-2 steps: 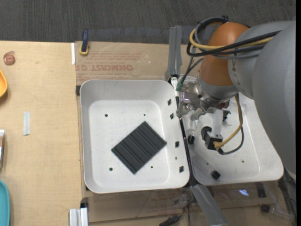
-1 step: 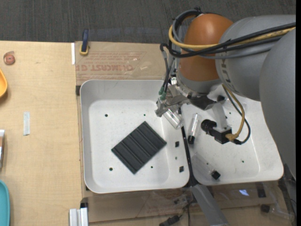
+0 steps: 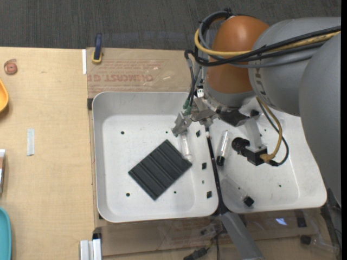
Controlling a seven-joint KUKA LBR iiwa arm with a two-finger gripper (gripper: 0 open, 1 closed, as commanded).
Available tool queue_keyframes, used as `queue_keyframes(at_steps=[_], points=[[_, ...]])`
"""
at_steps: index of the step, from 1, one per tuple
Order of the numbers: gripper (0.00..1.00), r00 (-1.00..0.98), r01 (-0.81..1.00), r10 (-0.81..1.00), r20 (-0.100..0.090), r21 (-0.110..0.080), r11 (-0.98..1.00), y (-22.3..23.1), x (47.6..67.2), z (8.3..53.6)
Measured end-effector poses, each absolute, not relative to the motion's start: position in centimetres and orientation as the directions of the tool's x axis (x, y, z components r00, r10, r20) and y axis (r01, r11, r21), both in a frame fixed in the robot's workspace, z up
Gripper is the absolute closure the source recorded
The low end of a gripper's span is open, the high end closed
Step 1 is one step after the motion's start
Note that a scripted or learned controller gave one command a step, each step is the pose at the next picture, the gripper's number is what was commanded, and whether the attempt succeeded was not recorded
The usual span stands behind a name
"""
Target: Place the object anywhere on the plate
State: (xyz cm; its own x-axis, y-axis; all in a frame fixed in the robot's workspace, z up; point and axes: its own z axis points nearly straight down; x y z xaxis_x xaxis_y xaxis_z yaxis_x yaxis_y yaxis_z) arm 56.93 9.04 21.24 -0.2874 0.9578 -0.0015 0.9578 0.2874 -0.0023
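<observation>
**Plate in the left bin, gripper spread across the divide**

The plate (image 3: 160, 168), a dark ribbed square, lies flat and turned cornerwise in the left bin (image 3: 108, 210), right of that bin's middle and clear of its walls. Its upper right corner sits just beside one finger of the gripper (image 3: 203, 145).

The gripper's two pale fingers (image 3: 185, 146) stand apart, one over the left bin and one over the right bin (image 3: 303, 194), with the shared wall of the bins between them. No object shows between them.

The arm (image 3: 303, 69) covers the far right of the right bin, so that part of its floor is hidden. A small black block (image 3: 248, 201) lies near the front edge of the right bin, too small to make out its shape. Two smaller dark bits (image 3: 204, 166) by the shared wall are likewise too small to tell.

Yellow cables (image 3: 279, 140) loop off the arm's wrist over the right bin.

Behind the bins lies a cardboard sheet (image 3: 135, 75) held by a blue clamp (image 3: 97, 42). On the bench (image 3: 43, 172), an orange thing (image 3: 2, 97) and a teal thing (image 3: 3, 234) are cut off by its left edge.
</observation>
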Motion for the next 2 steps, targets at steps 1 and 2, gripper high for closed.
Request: queue_keyframes(at_steps=[1,2], points=[[0.0,-0.378,0.926,0.926,-0.002,-0.003,0.378,15.2,65.9,22.5],[0.0,-0.773,0.634,0.634,-0.002,0.0,0.773,19.1,65.9,23.4]])
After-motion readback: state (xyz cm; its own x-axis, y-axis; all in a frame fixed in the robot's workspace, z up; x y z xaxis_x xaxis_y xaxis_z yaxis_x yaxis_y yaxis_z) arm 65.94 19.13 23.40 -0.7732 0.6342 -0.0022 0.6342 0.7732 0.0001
